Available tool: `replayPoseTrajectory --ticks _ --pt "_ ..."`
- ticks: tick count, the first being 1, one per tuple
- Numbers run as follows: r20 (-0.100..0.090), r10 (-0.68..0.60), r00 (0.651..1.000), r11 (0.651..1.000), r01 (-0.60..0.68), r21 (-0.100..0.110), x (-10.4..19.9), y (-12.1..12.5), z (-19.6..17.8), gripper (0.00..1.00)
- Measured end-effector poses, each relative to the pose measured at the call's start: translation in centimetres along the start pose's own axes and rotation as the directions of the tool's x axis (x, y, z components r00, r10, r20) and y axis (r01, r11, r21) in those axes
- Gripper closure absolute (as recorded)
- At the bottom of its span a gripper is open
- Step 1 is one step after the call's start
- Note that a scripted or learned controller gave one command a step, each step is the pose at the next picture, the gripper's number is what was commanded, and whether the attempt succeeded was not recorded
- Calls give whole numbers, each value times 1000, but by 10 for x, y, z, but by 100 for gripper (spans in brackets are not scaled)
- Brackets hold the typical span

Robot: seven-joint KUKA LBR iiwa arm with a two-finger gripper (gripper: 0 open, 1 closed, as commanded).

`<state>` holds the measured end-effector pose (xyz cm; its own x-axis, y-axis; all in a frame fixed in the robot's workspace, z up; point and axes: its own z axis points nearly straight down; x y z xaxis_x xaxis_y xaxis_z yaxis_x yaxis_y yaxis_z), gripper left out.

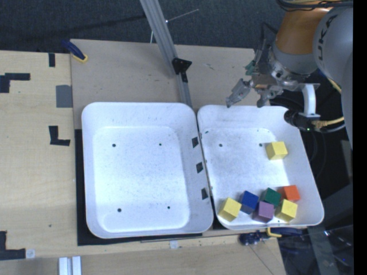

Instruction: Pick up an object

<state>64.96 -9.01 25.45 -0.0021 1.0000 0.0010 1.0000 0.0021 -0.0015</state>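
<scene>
My gripper (250, 96) hangs over the far rim of the right bin (246, 153), its two fingers spread apart with nothing between them. A yellow cube (276, 150) lies alone near the bin's right wall, below and right of the gripper. Along the near edge sits a cluster: a yellow cube (230, 208), a blue cube (249, 200), a purple cube (265, 211), a green cube (272, 197), an orange cube (291, 192) and another yellow cube (288, 209).
The left bin (137, 171) lies beside the right one, sharing a middle rim. A slanted metal pole (166, 39) with a black clamp rises behind the bins. The arm's orange band (304, 27) is at the upper right. Bare wooden bench spreads left.
</scene>
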Motion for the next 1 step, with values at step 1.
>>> replayPoseTrajectory --ticks 1 --pt "1 0 1000 1000 0 0 0 0 0 0"
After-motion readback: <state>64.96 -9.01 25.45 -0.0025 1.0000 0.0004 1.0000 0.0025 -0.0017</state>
